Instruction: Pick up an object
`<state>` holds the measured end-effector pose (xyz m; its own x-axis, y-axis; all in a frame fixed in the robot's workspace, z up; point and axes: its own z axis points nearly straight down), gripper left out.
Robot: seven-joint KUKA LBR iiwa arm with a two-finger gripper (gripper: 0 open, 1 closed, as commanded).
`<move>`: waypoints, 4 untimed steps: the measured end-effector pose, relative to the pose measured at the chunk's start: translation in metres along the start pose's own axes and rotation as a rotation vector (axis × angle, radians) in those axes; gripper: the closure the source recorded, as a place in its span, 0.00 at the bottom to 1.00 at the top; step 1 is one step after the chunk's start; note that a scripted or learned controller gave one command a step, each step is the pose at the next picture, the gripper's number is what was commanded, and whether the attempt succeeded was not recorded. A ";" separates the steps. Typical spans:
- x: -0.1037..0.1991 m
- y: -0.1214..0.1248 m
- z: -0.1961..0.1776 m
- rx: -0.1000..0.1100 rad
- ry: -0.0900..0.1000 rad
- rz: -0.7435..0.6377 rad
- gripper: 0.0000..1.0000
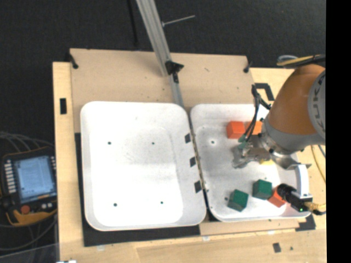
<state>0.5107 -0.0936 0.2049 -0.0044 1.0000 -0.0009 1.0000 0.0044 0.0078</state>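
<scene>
Left bin [131, 163]: sitting beside the right one, white floor showing a few dark dots. Nothing in it that concerns the pick.

Right bin [216, 147]: holding all the candidates. Going left to right: a green block [238, 200] lying near the near-left corner; an orange block [236, 129] resting toward the far side; a second green block [262, 189] sitting just right of the first; a red-orange piece [276, 199] lying beside that one, partly tucked under dark hardware at the bin's near-right corner.

Gripper [242, 156]: hanging over the middle of the right bin, between the orange block on the far side and the green pair on the near side. Nothing is showing between its tips. Whether it is spread or clenched, cannot tell; the wrist and cabling are masking it.

Arm [299, 114]: reaching in from the right, its orange band covering the bin's far-right part.

Judgement on doing the step well: the orange block looks like the closest target and is standing apart from the others, so it is offering the cleanest approach. Centre over it before descending, square the tool to its flat sides, and avoid the near-right cluster, where crowding is likely to spoil a grasp.
</scene>
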 end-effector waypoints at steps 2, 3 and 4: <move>0.065 0.012 -0.046 0.006 0.003 -0.004 1.00; 0.125 0.034 -0.045 0.006 0.003 -0.005 1.00; 0.174 0.057 -0.048 0.006 0.003 -0.003 1.00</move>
